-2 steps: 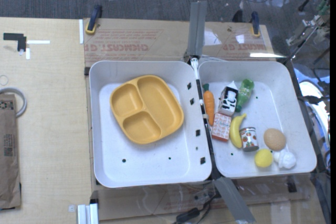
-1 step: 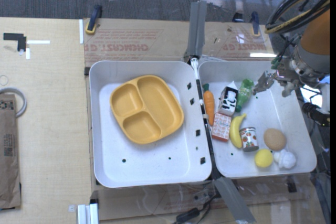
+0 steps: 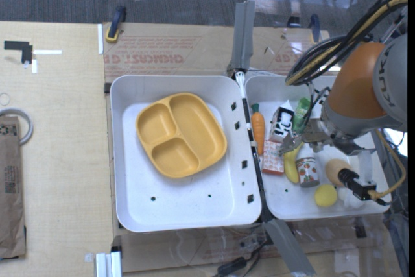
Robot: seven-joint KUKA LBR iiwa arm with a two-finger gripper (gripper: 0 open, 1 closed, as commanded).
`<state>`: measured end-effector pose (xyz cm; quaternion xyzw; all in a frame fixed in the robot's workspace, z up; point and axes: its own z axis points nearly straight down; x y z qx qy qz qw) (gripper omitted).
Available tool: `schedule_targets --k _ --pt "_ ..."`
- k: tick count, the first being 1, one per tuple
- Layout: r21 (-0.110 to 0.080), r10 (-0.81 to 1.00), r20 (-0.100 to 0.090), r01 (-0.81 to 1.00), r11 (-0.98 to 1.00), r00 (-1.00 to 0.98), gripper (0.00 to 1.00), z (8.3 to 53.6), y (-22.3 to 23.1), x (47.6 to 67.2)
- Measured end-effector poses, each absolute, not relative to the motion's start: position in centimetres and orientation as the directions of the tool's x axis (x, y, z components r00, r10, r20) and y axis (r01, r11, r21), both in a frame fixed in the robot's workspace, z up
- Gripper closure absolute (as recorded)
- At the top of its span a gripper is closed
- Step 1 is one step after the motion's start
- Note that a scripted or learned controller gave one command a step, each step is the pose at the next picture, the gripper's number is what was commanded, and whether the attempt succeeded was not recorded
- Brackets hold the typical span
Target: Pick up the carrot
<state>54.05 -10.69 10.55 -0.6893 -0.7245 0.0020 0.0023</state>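
Reaching: the arm (image 3: 363,84) comes in from the right and hangs over the right bin (image 3: 295,207).
Pincer: the pincer (image 3: 299,139) sits low among the clutter, right of the carrot; whether it is wide or narrow cannot be told.
Carrot: the carrot (image 3: 258,130) lies lengthwise along the right bin's left wall, green top pointing away from the camera, untouched and apart from the pincer.
Neighbours: a red packet (image 3: 273,159) lies just beside its lower end, a banana (image 3: 291,165) and a small can (image 3: 308,172) further right.
Left bin: the left bin (image 3: 130,204) holds a yellow divided plate (image 3: 181,134).
Progress: judged early; nothing is lifted, and the grasp and raise are not yet done.
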Motion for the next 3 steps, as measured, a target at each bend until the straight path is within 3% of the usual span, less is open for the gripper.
schedule_targets --k 1,2,3 --pt "0.009 0.994 0.0 0.994 -0.113 0.113 0.0 9.5 -9.7 48.2" --pt "0.009 0.993 0.0 0.993 -0.117 0.117 1.0 10.4 -9.9 48.4" --pt "-0.006 0.999 -0.001 0.999 -0.053 0.053 1.0 18.6 -14.1 47.8"
